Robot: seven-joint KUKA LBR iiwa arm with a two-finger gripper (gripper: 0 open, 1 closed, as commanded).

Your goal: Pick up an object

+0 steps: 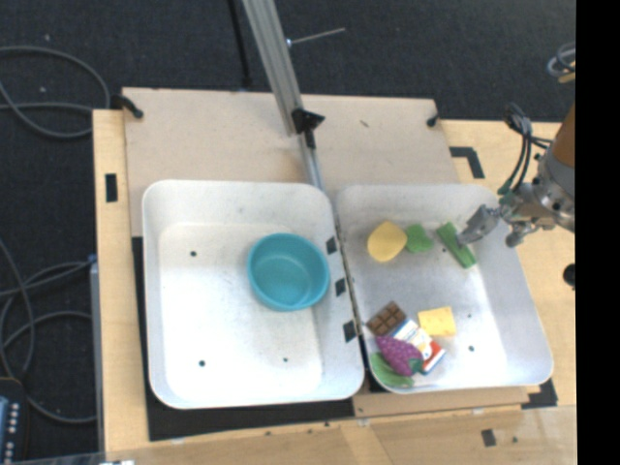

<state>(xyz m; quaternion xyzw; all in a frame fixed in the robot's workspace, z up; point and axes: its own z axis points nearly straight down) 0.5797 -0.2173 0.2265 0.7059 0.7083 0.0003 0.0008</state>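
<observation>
The gripper [496, 223] hovered over the right bin's [504, 347] upper right edge; whether its fingers were apart could not be told. Just beside it lay a green stick-shaped toy [456, 244], slanted, near a yellow lemon-like toy [386, 241].

There are 2 shallow white plastic bins: the left bin [174, 356] and the right bin [504, 327]. The left bin contains 1 round turquoise plastic bowl [288, 271].

The right bin contains 1 rounded yellow toy [386, 242], 1 small round green piece [418, 239] and 1 long green stick-shaped piece [455, 244]. Nearer its front edge lie 1 brown chocolate-bar block [386, 317], 1 yellow cheese-like wedge [437, 322], 1 purple grape-cluster toy [397, 354] and 1 small red-and-white item [426, 349], too cluttered to identify. 1 pale green leaf-like piece [387, 376] lies beneath them.
</observation>
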